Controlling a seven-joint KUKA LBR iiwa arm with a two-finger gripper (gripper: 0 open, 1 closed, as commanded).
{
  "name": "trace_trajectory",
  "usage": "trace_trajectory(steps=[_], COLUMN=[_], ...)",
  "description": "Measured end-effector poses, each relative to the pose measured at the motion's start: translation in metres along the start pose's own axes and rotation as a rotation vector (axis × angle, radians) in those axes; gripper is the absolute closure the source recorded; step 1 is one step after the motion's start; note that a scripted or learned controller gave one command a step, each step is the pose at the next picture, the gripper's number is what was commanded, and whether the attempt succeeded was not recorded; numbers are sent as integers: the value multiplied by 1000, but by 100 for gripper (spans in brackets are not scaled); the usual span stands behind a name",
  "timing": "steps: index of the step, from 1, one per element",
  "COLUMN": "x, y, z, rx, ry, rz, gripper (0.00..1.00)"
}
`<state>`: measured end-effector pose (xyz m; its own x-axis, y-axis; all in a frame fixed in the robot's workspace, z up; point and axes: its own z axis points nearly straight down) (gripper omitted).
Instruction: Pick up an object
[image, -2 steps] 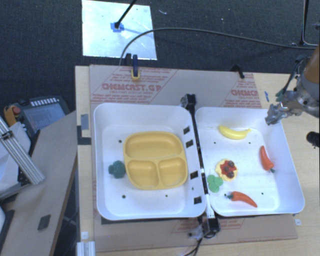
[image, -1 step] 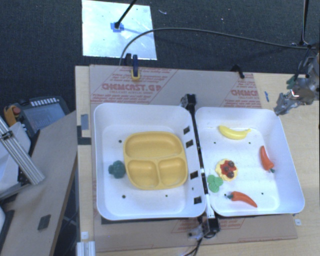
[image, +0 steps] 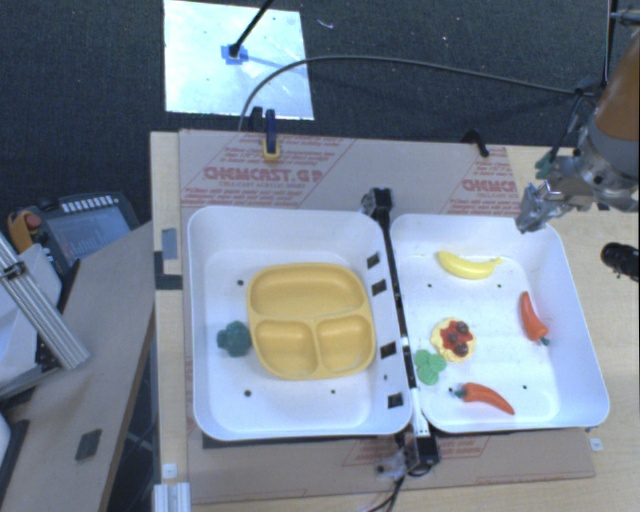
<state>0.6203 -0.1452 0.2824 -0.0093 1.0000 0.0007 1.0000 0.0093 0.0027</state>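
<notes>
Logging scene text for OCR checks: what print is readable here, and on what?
"CHEMCAST GP": red print on the brown board under the bins, upper left.
Same red print at the board's upper right, slanted: too blurred to read for certain.
Pendant screen at left: too small to read.

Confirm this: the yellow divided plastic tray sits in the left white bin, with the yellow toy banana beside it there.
Wrong bin for the yellow toy banana: the camera view shows it in the right white bin. The yellow divided plastic tray does sit in the left white bin.
</notes>
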Motion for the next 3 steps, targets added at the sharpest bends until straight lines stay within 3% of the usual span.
trace_trajectory(steps=[3], x=[154], y=[-41], z=[51], rx=[3], ry=[1], rz=[1], gripper=[100])
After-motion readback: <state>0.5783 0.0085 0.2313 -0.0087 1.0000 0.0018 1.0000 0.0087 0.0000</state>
